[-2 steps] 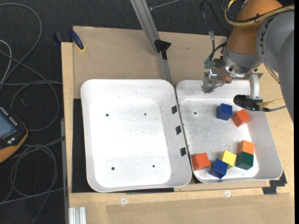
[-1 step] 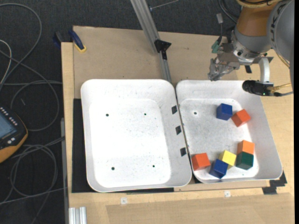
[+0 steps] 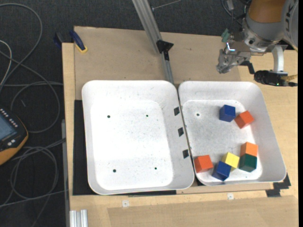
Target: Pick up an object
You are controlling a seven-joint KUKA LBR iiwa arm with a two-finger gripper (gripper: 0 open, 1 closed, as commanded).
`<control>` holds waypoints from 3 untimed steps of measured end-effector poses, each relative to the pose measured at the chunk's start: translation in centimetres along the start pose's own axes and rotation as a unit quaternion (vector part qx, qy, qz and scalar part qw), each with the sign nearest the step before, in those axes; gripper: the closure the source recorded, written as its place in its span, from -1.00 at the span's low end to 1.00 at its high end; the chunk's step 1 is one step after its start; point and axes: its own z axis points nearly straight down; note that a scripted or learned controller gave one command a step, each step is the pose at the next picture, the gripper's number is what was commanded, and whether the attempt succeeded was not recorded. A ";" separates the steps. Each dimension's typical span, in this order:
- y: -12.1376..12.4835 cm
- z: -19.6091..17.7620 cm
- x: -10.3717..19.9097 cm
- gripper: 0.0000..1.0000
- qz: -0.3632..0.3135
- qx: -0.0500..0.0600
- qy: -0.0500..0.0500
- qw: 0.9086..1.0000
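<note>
Several small blocks lie in the right bin (image 3: 265,103). A blue block (image 3: 227,112) and an orange block (image 3: 244,119) sit near its far side. At the near edge are an orange block (image 3: 203,163), a blue block (image 3: 221,170), a yellow block (image 3: 231,160), a green block (image 3: 247,162) and another orange block (image 3: 249,149). My gripper (image 3: 226,64) hangs high above the bench, beyond the far rim of the right bin, with nothing visibly held. Its fingers point down and look close together.
The left bin (image 3: 94,93) sits beside the right one, with black clips (image 3: 180,131) along the shared rim. A slanted metal pole (image 3: 151,27) rises behind the bins. Cables and a handheld device (image 3: 9,134) lie on the floor at left.
</note>
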 end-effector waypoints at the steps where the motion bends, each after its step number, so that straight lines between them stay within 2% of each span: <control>1: -2.0 -0.5 5.4 1.00 -0.002 0.004 0.001 1.000; 2: -4.0 0.2 11.3 1.00 -0.003 0.005 0.002 1.000; 3: -6.0 2.1 15.9 1.00 -0.002 0.006 0.001 1.000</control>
